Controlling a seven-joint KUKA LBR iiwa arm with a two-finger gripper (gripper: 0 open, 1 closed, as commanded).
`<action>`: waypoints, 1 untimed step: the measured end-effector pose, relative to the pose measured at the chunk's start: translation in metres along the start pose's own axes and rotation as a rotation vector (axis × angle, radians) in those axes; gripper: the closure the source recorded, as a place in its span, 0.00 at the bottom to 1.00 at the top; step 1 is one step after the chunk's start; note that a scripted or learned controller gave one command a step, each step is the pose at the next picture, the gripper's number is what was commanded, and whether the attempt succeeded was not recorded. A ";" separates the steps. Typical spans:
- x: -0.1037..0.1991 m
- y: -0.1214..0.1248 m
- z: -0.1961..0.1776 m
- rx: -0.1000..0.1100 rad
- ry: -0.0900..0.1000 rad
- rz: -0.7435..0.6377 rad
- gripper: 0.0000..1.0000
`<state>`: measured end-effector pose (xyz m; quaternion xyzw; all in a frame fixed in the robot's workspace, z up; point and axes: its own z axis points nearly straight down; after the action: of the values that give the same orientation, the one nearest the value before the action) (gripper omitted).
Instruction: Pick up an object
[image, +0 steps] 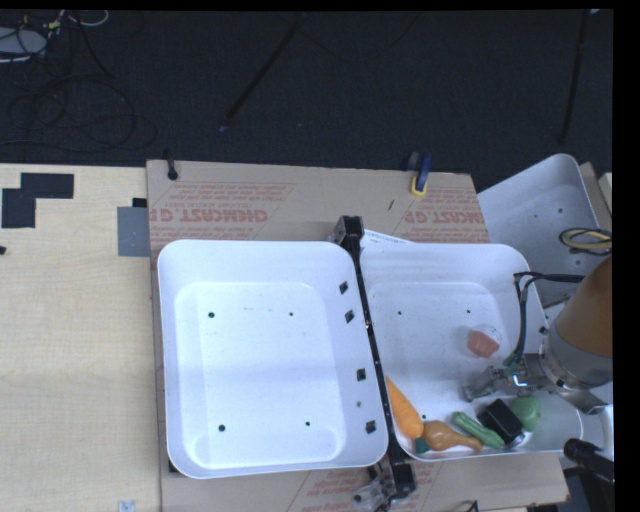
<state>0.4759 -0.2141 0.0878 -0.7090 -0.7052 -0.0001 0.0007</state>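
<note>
We see the arm (590, 330) reaching in from the right, low over the right bin (440, 262). The pincer (492, 382) sits above the near part of that bin's floor, its metal fingers pointing left. We cannot tell whether the fingers are apart or together, and nothing shows between them.

Just above the pincer and slightly left of it lies a small pink piece (483, 344), apart from the fingertips. Directly below the pincer rests a black block (501, 419), with a green round item (525, 409) touching it on the right. Below and to the left, a long green piece (477, 429) and a tan piece (443, 434) lie against the near wall. Farther left of the pincer, an orange carrot (403, 406) leans along the divider between the bins. The left bin (190, 262) lies well apart on the far side of that divider.
</note>
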 end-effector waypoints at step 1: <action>0.000 -0.001 0.000 0.000 0.000 0.001 0.00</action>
<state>0.4753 -0.2142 0.0879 -0.7095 -0.7047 -0.0003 0.0007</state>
